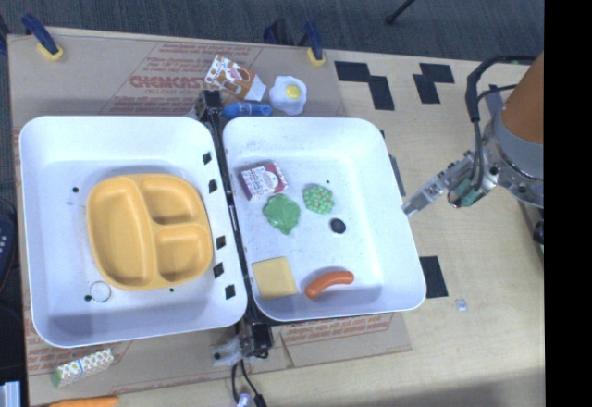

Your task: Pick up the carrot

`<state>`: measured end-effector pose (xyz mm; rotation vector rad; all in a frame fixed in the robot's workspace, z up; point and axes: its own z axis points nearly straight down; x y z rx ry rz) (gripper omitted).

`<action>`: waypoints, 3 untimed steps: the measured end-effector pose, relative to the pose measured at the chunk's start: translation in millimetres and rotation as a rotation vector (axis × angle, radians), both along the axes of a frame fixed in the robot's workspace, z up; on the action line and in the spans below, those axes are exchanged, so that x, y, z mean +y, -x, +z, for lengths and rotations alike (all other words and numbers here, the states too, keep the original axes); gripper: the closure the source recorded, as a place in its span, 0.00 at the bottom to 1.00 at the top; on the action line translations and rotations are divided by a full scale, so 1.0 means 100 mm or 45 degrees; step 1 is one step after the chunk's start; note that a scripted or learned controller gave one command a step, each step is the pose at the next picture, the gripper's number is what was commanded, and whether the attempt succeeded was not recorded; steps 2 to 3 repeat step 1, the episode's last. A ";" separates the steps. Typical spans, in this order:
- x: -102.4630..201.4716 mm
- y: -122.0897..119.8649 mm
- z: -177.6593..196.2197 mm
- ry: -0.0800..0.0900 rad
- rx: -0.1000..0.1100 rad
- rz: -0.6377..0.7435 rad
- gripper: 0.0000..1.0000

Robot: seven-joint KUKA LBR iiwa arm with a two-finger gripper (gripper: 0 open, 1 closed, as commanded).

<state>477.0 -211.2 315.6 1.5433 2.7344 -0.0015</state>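
The carrot (329, 283), a short orange-red rounded piece, lies near the front wall of the right bin (393, 174), just right of a yellow block (275, 277). My gripper (418, 203) hangs outside that bin, just past its right rim and pointing left toward it. It is well behind and to the right of the carrot, and nothing shows in it. The grey arm with its orange band (523, 109) comes in from the right edge.
The right bin also holds a red-and-white packet (263, 179), a green leafy piece (282, 213), a green pea cluster (318, 199) and a small dark disc (338, 227). A yellow divided tray (148, 229) sits in the left bin (46, 165). A toy egg (289, 92) lies behind the bins.
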 end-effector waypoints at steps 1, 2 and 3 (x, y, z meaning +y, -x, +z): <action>0.09 0.00 -0.24 -0.002 0.004 -0.304 1.00; 0.09 0.00 -0.24 -0.002 0.004 -0.304 1.00; 0.09 0.00 -0.24 -0.002 0.004 -0.304 1.00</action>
